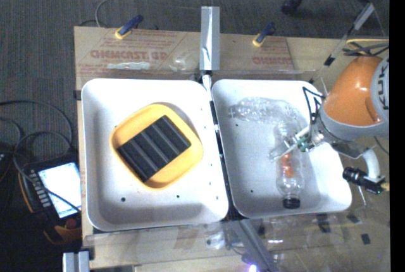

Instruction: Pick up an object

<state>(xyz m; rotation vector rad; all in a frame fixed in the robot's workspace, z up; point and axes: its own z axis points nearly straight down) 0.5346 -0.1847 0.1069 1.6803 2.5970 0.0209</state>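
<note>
Camera view: claw [288, 145] in right bin [253, 198], grip state unclear, directly over clear bottle [288, 176], whose long axis runs toward bin's near edge.

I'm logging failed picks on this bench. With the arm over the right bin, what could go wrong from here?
1. The clear plastic bottle lies on its side, so it may roll or slip from the gripper.
2. Clear crumpled plastic lies close beside it and could get caught instead.
3. The bottle sits near the right bin's front wall, which may crowd the approach.
</note>
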